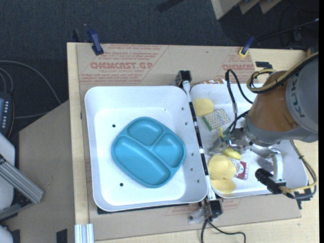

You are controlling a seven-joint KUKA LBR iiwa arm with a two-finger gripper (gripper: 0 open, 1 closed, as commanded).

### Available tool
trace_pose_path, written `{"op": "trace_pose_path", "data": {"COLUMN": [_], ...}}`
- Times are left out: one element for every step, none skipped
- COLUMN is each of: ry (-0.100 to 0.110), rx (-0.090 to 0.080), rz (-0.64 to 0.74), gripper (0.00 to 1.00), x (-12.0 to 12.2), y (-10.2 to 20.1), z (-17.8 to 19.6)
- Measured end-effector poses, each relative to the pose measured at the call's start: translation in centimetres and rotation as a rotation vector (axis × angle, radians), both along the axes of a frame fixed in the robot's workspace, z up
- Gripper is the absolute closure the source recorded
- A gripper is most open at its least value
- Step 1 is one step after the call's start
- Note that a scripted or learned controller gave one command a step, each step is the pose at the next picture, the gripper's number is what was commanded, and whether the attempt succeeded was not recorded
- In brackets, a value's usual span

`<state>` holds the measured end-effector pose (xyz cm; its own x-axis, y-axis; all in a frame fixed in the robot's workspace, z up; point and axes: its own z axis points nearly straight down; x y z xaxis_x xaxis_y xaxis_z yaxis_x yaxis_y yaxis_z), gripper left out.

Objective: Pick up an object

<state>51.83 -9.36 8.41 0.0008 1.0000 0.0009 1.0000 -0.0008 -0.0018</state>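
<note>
1. The step in hand looks like the reach into the right-hand shallow white bin (298, 172): the grey arm with its orange band (271, 113) leans in from the right, and its two-finger gripper (229, 145) sits low among the clutter near that bin's left wall.
2. Whether the gripper is open or closed cannot be told, since the wrist hides it from above; nothing is visibly held.
3. Candidates to pick lie close by: a small yellow piece (232, 153) just beside the gripper, a rounded pale-yellow object (221, 167) in front of it, and another yellow rounded object (203, 106) further back.
4. Next, I judge, it must settle on one item, close on it and lift straight up.
5. A speckled green-and-white packet (216, 118) and a red-and-white wrapper (241, 170) crowd the spot and could get caught instead.
6. The left-hand white bin (101, 110) holds a blue plastic divided plate (148, 151), well apart from the arm.
</note>
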Motion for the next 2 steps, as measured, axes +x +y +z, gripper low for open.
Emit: {"op": "trace_pose_path", "data": {"ry": [-0.002,-0.003], "rx": [-0.001,-0.001], "rz": [-0.001,0.002], "gripper": [1.0,1.0], "x": [0.0,4.3], "y": [0.0,5.8], "z": [1.0,10.1]}}
